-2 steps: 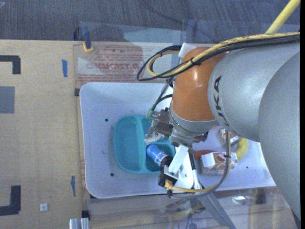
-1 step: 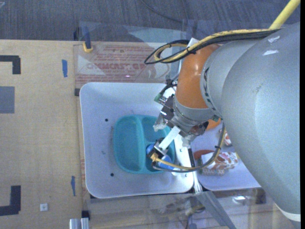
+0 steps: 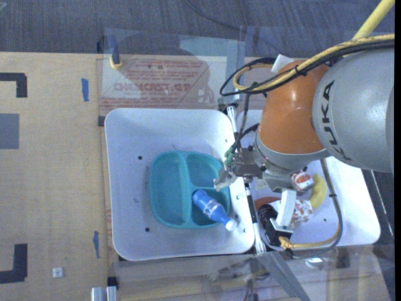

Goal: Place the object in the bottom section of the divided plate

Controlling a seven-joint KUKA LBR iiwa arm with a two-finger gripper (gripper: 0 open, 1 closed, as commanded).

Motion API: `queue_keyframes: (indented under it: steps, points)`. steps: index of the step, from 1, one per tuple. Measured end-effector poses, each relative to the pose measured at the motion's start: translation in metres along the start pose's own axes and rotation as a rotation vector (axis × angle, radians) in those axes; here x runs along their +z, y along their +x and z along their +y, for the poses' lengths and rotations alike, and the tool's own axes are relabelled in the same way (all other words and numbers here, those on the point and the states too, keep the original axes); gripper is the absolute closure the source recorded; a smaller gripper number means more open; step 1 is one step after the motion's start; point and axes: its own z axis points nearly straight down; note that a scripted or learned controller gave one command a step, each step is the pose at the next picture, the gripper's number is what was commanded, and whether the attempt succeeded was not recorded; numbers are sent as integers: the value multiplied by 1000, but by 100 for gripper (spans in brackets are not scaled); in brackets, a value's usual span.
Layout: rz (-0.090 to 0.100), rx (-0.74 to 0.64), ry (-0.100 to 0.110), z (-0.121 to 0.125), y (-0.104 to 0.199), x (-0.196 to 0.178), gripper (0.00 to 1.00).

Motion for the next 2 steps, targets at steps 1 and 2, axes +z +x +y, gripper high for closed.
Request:
queue_keyframes:
  steps: [1,2]
  points:
    - [0,274,-3,60,-55,28,0]
    - [0,232,-1,52,-140,32,0]
